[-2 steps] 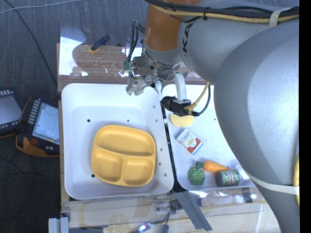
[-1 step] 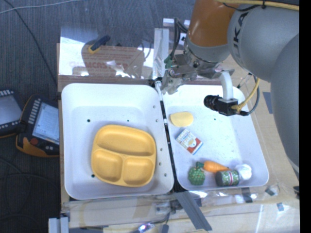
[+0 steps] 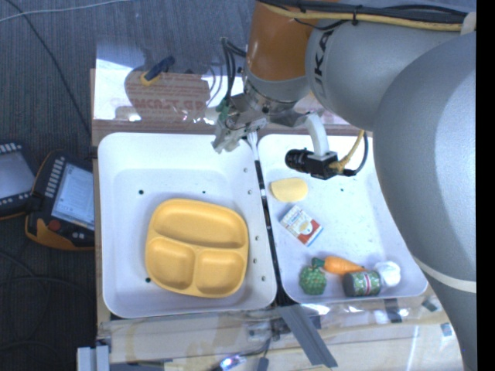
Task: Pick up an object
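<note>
My gripper [image 3: 233,135] hangs over the far edge of the left bin [image 3: 116,207], close to the divider between the two bins. A yellow three-compartment plate [image 3: 197,246] lies in the left bin, well in front of the gripper. In the right bin [image 3: 387,215] lie a pale yellow oval piece [image 3: 288,189], a small white and red carton [image 3: 300,226], a carrot [image 3: 341,266], a broccoli floret [image 3: 312,279], a green can [image 3: 362,284] on its side and a small white object [image 3: 387,271]. Nothing shows in the gripper.
A black cylindrical unit [image 3: 312,161] on the arm's wrist juts over the far part of the right bin. Behind the bins lies a brown cardboard piece [image 3: 166,91]. A teach pendant [image 3: 66,199] rests on the floor at the left.
</note>
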Tool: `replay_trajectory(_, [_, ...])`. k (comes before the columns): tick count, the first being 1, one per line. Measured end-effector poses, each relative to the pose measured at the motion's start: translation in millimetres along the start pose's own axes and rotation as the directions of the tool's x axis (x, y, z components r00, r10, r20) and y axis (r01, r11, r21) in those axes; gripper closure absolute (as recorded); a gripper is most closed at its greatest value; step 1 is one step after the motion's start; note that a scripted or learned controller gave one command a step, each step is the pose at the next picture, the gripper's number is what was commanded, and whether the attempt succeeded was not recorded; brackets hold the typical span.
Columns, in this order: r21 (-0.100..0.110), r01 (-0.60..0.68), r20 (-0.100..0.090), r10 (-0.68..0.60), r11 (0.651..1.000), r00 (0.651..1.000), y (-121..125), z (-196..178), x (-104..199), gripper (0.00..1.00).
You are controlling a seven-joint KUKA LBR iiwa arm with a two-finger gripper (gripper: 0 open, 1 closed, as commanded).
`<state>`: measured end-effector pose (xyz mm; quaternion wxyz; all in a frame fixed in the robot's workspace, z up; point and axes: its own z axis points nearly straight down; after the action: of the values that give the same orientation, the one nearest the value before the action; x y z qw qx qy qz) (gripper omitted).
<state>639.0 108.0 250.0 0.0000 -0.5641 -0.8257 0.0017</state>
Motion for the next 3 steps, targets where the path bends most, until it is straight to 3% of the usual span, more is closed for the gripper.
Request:
replay_trajectory(1, [-0.001,0.011,0.001,-0.011,1.000,1.000,52,16,58,1.00])
replay_trajectory(2, [-0.002,-0.288,0.002,0.288,0.958,0.958,30,-115,-4,1.00])
replay_trajectory(3, [0.002,-0.140,-0.001,0.140,0.990,0.990,58,1,70,1.00])
